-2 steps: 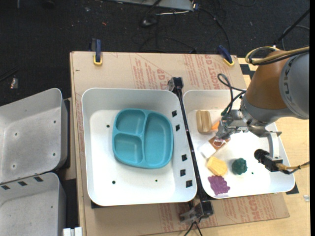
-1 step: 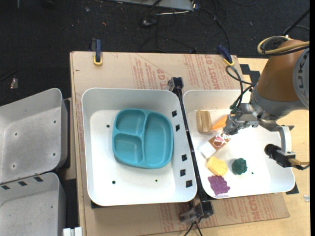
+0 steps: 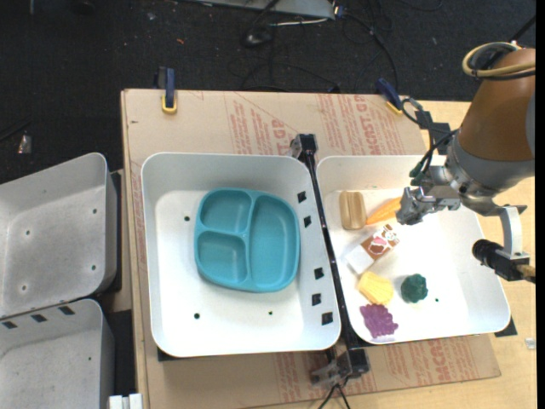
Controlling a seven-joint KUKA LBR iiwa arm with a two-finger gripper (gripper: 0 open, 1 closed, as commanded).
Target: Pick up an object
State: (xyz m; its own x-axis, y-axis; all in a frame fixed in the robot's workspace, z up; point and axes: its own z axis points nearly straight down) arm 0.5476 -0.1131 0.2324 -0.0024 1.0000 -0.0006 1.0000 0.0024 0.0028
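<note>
Camera view: the gripper (image 3: 412,207) hangs over the right bin (image 3: 477,262) near its far edge, beside an orange piece (image 3: 382,210); whether it is open or closed cannot be told. The left bin (image 3: 170,313) holds a teal divided plate (image 3: 248,239).

Right bin (image 3: 477,313) right half open floor, toys (image 3: 379,267) clustered at left, arm (image 3: 498,135) overhanging top right corner.
</note>
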